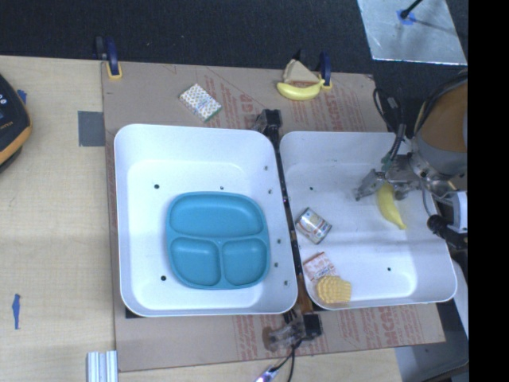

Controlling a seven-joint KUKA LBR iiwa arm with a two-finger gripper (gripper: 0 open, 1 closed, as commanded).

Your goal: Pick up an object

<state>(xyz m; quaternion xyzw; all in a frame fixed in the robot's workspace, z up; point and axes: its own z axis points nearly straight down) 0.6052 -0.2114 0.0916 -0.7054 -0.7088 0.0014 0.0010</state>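
In the right bin (413,281) lie a yellow banana (392,210), a small silver can (313,225) and a yellow corn-like piece on a red-and-white packet (326,283). My gripper (382,187) reaches in from the right and hangs low over the bin's upper right part. It stands open, one grey finger (367,189) splayed to the left of the banana's upper end. The banana rests on the bin floor just below the fingers, with its top end between them. Nothing is lifted.
The left bin (139,157) holds a blue divided plate (216,239). Outside the bins, on the board behind, lie a second banana with a sandwich-like toy (301,82) and a small patterned square (200,101). A yellow-black device (9,122) sits at the far left.
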